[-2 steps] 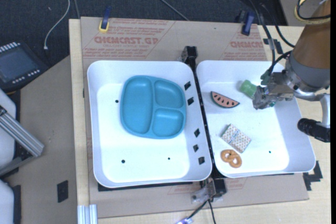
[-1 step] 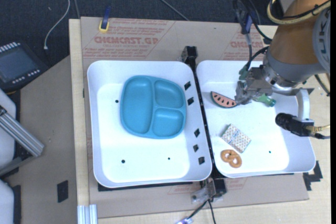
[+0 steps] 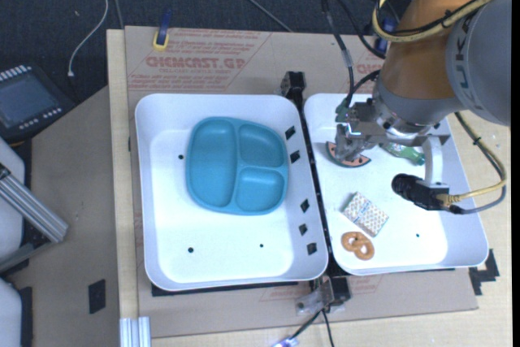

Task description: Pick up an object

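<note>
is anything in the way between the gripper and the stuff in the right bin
Nothing visible is. The gripper is down in the right bin, right over a brownish disc. The patterned packet and pretzel lie apart, nearer the front, with bare bin floor between them and the gripper.

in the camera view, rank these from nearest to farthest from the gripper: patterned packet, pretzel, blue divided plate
Measured from the gripper, low in the right bin:
1. patterned packet, just below the gripper toward the bin's front.
2. pretzel, further down, near the right bin's front edge.
3. blue divided plate, across the divider in the left bin.
</note>
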`<state>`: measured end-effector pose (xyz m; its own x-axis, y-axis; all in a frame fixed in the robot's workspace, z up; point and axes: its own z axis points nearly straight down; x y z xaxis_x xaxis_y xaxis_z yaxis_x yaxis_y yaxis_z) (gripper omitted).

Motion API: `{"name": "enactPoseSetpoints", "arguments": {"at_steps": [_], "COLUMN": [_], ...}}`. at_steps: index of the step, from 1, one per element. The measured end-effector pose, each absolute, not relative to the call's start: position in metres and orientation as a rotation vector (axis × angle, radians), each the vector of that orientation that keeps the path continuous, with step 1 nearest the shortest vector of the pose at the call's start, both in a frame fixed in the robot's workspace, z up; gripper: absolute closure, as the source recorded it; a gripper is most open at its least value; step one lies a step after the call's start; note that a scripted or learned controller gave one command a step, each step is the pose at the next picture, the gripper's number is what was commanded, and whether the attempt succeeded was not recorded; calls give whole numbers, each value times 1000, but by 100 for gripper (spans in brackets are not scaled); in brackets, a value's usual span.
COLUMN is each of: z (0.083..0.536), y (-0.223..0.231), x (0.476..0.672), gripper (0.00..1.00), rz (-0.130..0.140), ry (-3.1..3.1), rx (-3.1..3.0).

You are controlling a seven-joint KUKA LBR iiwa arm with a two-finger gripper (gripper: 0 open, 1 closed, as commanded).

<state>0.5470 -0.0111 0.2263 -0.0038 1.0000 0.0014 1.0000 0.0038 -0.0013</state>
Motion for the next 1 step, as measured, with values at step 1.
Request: {"name": "enactPoseSetpoints", "arguments": {"at_steps": [1], "z": [232], "y": [42], "x": [573], "gripper": [100], "rz": [-5], "ry": [-2229], "rx": [-2216]}}
